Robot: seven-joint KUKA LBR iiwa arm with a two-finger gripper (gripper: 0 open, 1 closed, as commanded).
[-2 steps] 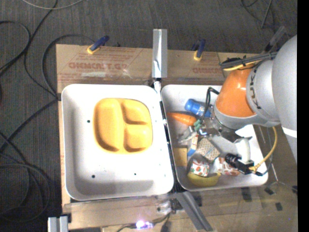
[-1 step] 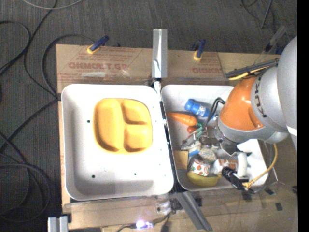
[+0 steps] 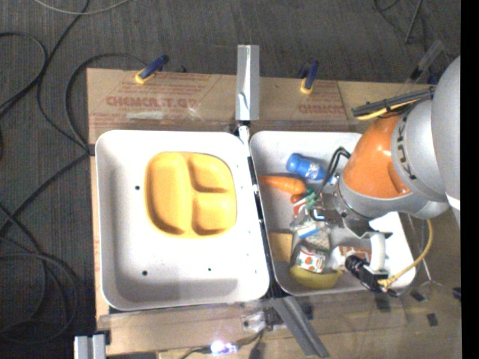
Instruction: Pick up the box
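The box [image 3: 310, 256] is a small carton with a red and white label, lying near the front of the right bin [image 3: 408, 234]. It rests partly on a yellow curved item [image 3: 314, 279]. My gripper [image 3: 314, 219] points down right behind the box, at or just above its upper edge. The wrist's orange band [image 3: 374, 167] and grey body cover the right half of that bin. Whether the gripper touches or holds the box cannot be made out.
A blue can [image 3: 303, 165] and an orange carrot [image 3: 283, 185] lie at the back of the right bin. A tan flat item [image 3: 281, 245] sits left of the box, a red and white item [image 3: 358, 259] to its right. The left bin [image 3: 120, 223] holds a yellow divided tray [image 3: 191, 193].
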